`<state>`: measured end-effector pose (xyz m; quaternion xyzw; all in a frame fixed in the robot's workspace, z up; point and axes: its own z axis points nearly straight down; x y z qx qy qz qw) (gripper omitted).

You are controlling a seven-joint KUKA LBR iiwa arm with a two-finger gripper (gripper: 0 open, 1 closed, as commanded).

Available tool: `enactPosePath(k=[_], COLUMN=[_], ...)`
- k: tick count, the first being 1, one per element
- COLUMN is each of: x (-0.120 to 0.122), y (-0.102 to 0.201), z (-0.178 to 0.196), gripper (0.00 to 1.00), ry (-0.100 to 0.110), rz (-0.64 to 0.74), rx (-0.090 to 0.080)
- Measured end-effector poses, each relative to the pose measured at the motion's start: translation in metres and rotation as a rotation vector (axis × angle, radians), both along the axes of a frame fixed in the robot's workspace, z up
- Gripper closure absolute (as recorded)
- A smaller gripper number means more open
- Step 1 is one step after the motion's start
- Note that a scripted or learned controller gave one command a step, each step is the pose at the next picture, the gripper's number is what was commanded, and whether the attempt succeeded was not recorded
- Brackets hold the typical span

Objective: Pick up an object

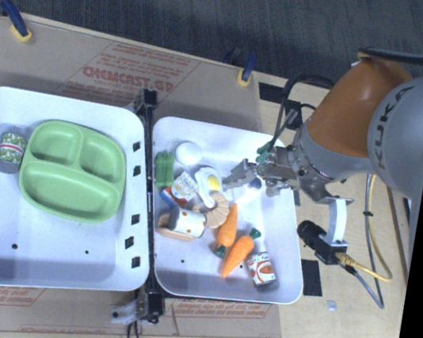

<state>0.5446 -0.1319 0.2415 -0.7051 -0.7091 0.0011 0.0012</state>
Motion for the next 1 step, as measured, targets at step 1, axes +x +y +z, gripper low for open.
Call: enactPosePath(k=[1], x=[-0.0430], y=[-0.0701], z=[-0.0394], gripper=[0.00], ry=[0.000], rz=[0.000], rx=[-0.002])
